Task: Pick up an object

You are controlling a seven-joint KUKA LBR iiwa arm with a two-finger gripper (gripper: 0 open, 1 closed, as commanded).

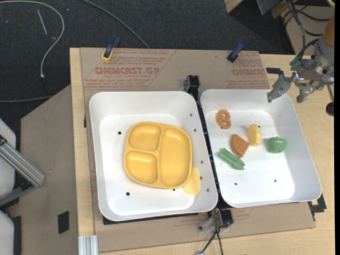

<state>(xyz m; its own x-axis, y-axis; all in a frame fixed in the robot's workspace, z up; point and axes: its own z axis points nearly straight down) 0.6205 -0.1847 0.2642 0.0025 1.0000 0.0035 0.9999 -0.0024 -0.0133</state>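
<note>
The right bin (297, 193) holds several small toy foods. An orange pretzel (223, 119) lies near its back left. An orange wedge (239, 145) and a pale yellow piece (254, 135) sit close together in the middle. A green round piece (275, 144) lies to their right, and a green pod (231, 159) just in front of the wedge. My gripper (290, 92) hangs over the bin's back right corner, above and behind the objects. It is open with nothing between its fingers.
The left bin (106, 195) holds a yellow divided plate (158, 154) with a small yellow piece (192, 184) at its front right edge. Blue clamps (110, 47) (236, 51) pin the cardboard at the back. A black bracket (192, 83) sits between the bins.
</note>
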